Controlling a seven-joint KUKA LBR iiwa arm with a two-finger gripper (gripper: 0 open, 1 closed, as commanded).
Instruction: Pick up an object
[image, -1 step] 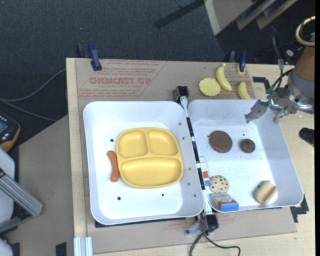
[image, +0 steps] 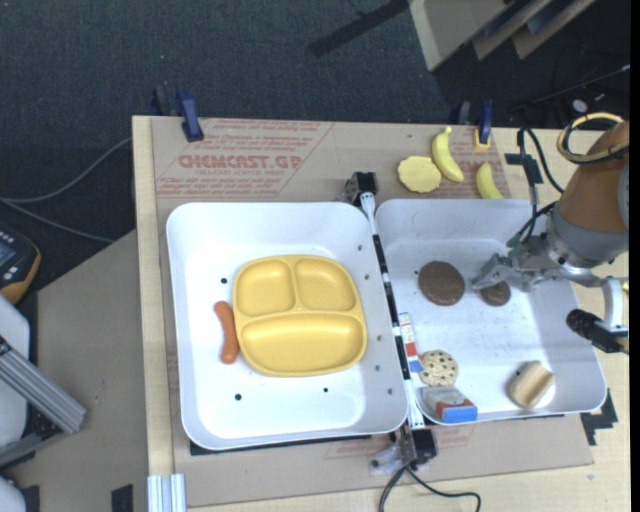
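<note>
My gripper (image: 500, 276) hangs low over the right bin (image: 560, 330), near its back right part, with the orange-banded arm (image: 592, 195) above it. A small brown piece (image: 496, 295) lies directly beneath the gripper, partly covered by it. Just left of it rests a larger brown round patty (image: 441, 283). Nearer the front of this bin lie a chocolate-chip cookie (image: 437, 368), a tan bread roll (image: 531, 384) and a small red and blue packet (image: 456, 408). Whether the gripper touches the brown piece I cannot tell.
The left bin (image: 200, 250) holds a yellow divided plate (image: 298, 314) and an orange sausage (image: 227, 331) beside it. Behind the right bin, on the bench, lie two bananas (image: 447, 156) (image: 487, 181) and a yellow lump (image: 419, 174). Cables run along the right side.
</note>
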